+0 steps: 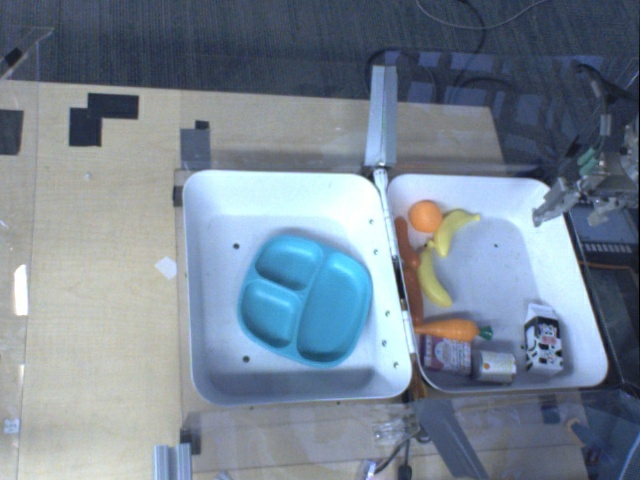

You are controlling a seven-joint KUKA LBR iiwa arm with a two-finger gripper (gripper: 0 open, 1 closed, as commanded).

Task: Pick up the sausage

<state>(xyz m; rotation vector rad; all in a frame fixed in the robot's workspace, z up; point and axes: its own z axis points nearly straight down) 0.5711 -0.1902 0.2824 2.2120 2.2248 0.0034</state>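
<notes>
The sausage (pixel 406 263) is a long red-brown stick lying along the left wall of the right bin (pixel 500 196), just left of the banana (pixel 434 273). Its far end lies beside the orange (pixel 425 215) and its near end reaches the carrot (pixel 446 329). My gripper (pixel 553 206) hangs over the far right corner of the right bin, well away from the sausage, with nothing seen in it.
A blue divided plate (pixel 304 298) lies in the left bin (pixel 215 268). At the front of the right bin are a can (pixel 494 366), a dark packet (pixel 445 354) and a small cow-print carton (pixel 542 339). A metal post (pixel 381 113) stands behind the bins.
</notes>
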